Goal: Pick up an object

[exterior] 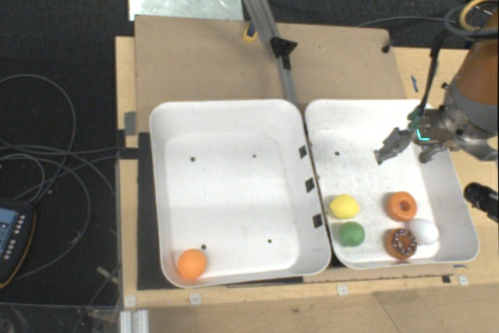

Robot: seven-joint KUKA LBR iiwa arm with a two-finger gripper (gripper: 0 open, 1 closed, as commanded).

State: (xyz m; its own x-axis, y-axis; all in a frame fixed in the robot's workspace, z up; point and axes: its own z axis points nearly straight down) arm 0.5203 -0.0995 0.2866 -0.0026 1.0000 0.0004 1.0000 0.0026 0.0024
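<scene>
Two white bins (234, 117) on tan bench (327, 58), dark carpet (62, 27) around.

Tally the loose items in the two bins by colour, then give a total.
Orange: 2, ball in the left bin, ring in the right bin
Yellow: 1
Green: 1
White: 1
Brown: 1, doughnut
Total: 6

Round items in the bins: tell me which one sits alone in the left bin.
The orange ball, in the left bin's near-left corner. The others cluster in the right bin.
</scene>
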